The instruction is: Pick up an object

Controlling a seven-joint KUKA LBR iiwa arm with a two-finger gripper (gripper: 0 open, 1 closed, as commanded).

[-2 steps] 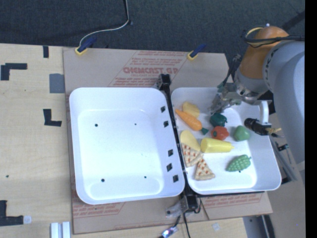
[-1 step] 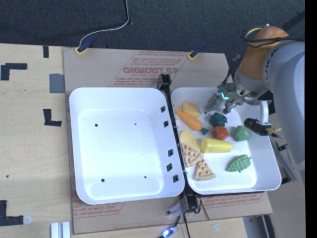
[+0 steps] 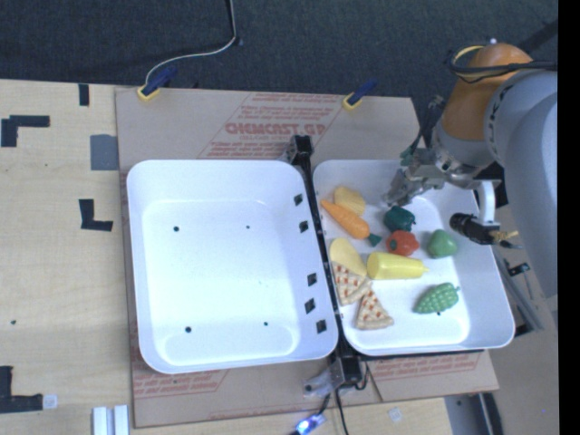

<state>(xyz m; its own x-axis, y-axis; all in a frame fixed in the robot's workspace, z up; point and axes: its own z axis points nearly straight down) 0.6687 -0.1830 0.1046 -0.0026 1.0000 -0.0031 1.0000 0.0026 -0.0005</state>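
My gripper [image 3: 400,191] hangs low over the back of the right bin [image 3: 485,320], just above a dark green toy [image 3: 399,217]. A red tomato [image 3: 403,241] lies right in front of that toy. Beside it are a green pepper [image 3: 442,243] and a yellow corn-like piece [image 3: 394,265]. An orange carrot [image 3: 344,218] and a small yellow piece [image 3: 350,198] lie to the gripper's left. Nothing is visibly lifted by the gripper.
Nearer the front of the right bin lie a yellow wedge [image 3: 344,255], two waffle-patterned slices [image 3: 370,313] and a green bumpy toy [image 3: 437,298]. The left bin [image 3: 145,243] stands beside it, a black divider [image 3: 313,243] between them. The arm [image 3: 507,107] fills the right side.
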